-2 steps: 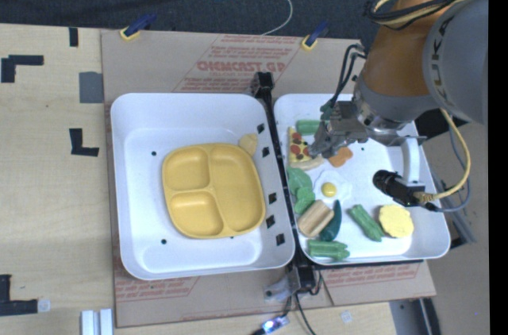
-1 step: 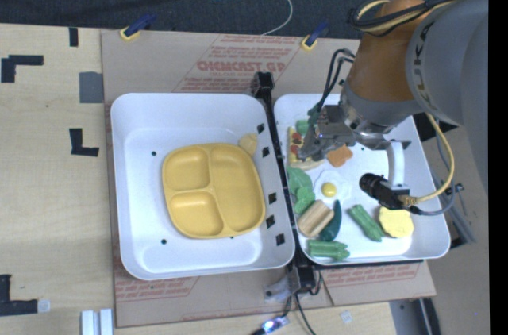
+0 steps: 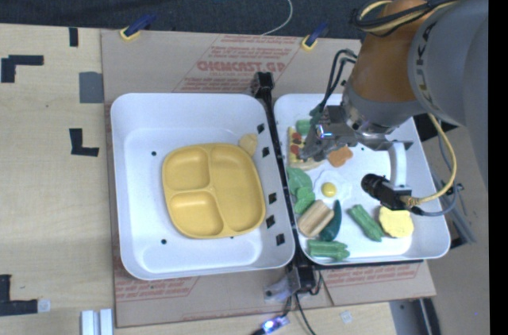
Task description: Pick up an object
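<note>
Orange-banded arm hangs over the right bin (image 3: 425, 246); my claw (image 3: 321, 136) sits low among toy food by the divider, grip unreadable. Nearest is an orange piece (image 3: 340, 157). Crowding there could make me nudge neighbours or grab nothing.

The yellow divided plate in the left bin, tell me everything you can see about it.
The yellow divided plate is a rounded-square tray that looks like matte plastic, moulded into three compartments: two smaller ones on the side away from the camera and one larger one on the near side. It lies flat and right side up on the floor of the left bin, roughly central and turned slightly askew. Nothing sits in its compartments. A small pale yellow piece lies just off its far right corner.
</note>
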Available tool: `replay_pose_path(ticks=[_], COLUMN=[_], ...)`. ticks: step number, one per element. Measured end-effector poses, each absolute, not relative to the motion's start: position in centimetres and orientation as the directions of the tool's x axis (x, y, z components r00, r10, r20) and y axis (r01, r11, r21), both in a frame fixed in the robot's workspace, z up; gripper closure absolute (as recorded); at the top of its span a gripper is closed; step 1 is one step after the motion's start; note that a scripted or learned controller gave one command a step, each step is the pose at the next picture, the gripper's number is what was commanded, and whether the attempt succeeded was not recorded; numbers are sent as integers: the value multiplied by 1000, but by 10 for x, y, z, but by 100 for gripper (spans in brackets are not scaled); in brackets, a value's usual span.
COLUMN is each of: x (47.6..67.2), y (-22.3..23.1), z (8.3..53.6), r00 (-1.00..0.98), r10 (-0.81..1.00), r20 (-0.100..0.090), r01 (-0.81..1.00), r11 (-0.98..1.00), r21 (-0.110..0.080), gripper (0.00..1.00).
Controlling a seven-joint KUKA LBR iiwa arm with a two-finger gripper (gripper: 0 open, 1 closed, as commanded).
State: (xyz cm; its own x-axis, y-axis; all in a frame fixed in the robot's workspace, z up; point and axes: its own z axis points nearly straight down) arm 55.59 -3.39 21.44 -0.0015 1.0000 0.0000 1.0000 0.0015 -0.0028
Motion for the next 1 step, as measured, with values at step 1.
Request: replay_pose_path(ticks=[1], x=[555], y=[-35], z=[215], r00=[-2], r10=[1000], r20=[0], r01=[1000], r11=[2], r21=[-3], gripper=[100])
